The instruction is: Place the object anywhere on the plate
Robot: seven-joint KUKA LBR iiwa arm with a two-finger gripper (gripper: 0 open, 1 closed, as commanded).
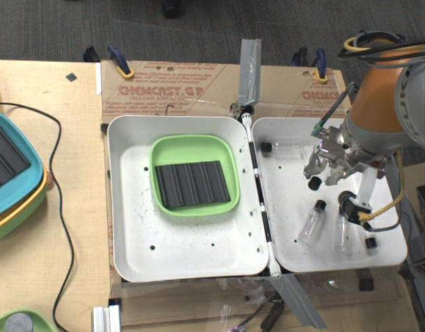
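1. You are looking at one green plate sitting mid left bin, with one black ribbed pad lying on it.
2. In the right bin, two clear vials, the likely objects, are lying near the front edge: the left vial and the right vial, long axes running back to front. Two small black bits are sitting apart.
3. The claw is hovering just behind both vials, well right of the plate; you cannot tell whether it is clenched.
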